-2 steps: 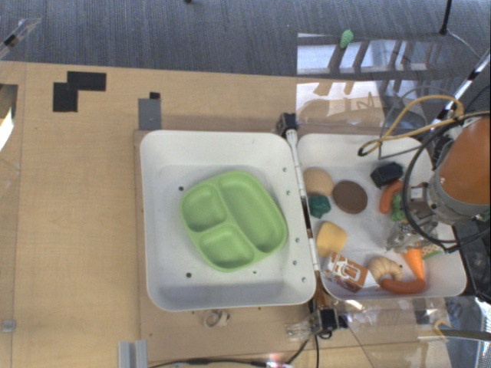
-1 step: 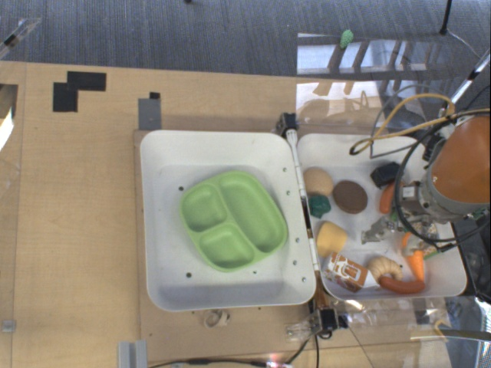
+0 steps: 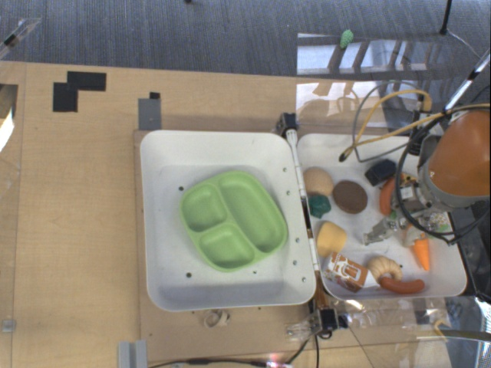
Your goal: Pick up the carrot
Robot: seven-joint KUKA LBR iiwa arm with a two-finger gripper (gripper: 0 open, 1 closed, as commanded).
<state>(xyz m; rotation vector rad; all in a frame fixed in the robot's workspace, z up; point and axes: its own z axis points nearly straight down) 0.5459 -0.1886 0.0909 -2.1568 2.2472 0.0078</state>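
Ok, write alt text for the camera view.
A grey robot arm's hand hangs in the right white bin among toy foods, beside a carrot. The left white bin holds a green divided plate.

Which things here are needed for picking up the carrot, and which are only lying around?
Needed: carrot, gripper, right bin.

Lying around: green divided plate, left bin, brown round piece, sausage, croissant, yellow wedge.

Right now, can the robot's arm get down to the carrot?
Probably yes. The gripper hangs in the right bin, with the carrot just beside it. Nothing lies on top of the carrot; the sausage sits apart, nearer the bin's front edge.
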